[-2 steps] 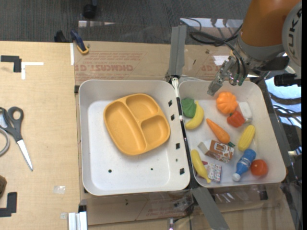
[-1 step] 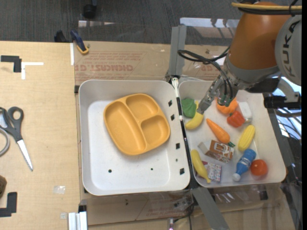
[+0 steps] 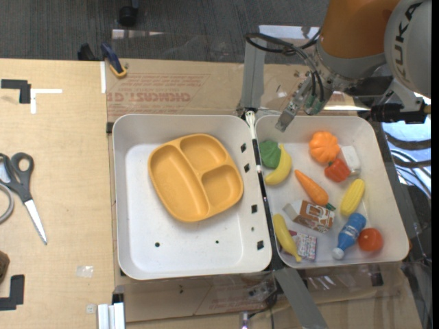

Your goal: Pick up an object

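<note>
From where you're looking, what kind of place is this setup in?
Probably a robotics lab bench for pick trials: two white bins side by side on taped cardboard, toy food such as a plastic carrot in the right one, scissors on the wooden benchtop.

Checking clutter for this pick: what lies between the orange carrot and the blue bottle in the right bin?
In the camera view, a small brown carton lies between the orange carrot and the blue bottle.
</note>
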Available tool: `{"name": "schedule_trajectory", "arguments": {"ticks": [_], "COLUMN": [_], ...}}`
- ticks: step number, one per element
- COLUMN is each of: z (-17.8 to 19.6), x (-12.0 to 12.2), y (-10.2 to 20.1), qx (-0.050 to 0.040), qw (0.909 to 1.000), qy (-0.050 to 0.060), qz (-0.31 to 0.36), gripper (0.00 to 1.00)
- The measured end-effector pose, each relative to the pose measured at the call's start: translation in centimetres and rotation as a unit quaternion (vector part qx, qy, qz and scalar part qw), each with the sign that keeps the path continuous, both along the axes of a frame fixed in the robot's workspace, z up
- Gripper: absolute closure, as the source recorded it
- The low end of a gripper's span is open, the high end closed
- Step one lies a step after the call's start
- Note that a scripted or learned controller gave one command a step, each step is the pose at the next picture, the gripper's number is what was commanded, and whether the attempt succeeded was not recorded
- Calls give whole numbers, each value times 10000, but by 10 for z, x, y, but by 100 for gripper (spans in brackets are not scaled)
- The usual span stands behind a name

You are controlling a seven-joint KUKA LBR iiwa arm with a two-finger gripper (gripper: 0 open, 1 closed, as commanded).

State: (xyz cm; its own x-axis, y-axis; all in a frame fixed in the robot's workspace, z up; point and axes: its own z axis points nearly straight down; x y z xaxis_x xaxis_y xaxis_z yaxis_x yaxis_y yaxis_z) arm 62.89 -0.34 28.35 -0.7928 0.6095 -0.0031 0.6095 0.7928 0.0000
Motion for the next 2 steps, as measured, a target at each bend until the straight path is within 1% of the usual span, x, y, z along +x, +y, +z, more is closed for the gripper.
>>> {"name": "schedule_trajectory", "arguments": {"ticks": [1,2], "z": [9,-92], "x": [1,-47], "y": [0,-62], "qx": [-12,4], "qw": [10000,9962], "qy": [-15,12], "qz": [15,868], "gripper": [100,100]}}
